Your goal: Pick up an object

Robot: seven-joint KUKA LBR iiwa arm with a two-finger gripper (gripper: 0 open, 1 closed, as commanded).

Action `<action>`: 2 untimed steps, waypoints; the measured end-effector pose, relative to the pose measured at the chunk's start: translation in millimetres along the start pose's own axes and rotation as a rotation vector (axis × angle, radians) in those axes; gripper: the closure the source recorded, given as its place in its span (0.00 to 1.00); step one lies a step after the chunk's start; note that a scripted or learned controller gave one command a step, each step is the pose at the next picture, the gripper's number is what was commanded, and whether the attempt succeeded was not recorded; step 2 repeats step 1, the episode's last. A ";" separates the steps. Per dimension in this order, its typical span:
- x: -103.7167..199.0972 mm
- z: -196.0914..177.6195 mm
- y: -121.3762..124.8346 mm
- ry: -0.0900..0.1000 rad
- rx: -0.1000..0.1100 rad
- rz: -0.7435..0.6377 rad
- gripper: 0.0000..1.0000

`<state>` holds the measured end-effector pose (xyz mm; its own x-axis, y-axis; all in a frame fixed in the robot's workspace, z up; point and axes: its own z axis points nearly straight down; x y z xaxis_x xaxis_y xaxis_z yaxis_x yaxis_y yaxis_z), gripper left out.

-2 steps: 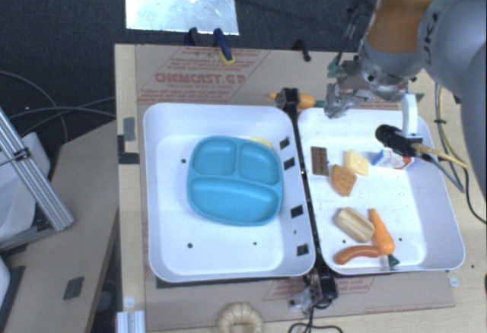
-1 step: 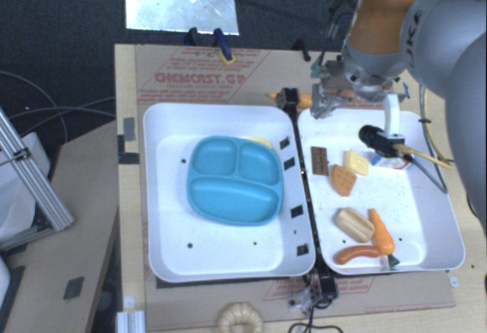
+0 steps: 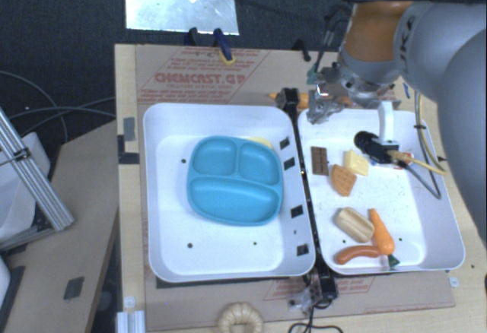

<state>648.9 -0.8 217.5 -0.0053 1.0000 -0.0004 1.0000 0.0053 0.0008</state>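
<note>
1. Camera view, arm: the gripper (image 3: pixel 323 109) hangs over the far left corner of the right bin (image 3: pixel 426 210), close to the wall shared with the left bin (image 3: pixel 163 195). Whether it is released or clenched cannot be told from this angle.
2. Camera view, right bin: the loose things lie nearer the camera than the gripper, apart from it. A brown bar (image 3: pixel 319 160) sits by the shared wall, with a yellow wedge (image 3: pixel 355 163) and an orange cracker (image 3: pixel 343 182) just beside it. Towards the near edge lie a bread roll (image 3: pixel 354 223), a carrot (image 3: pixel 382 230) and a sausage (image 3: pixel 358 254), close together.
3. Camera view, left bin: a blue divided tray (image 3: pixel 234 179) lies flat in the middle.
</note>
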 end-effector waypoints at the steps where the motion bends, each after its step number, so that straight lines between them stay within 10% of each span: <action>1: -15.2 -0.1 -3.9 -0.001 0.000 0.005 1.00; 2: -15.2 -0.1 -3.9 -0.001 0.000 0.005 1.00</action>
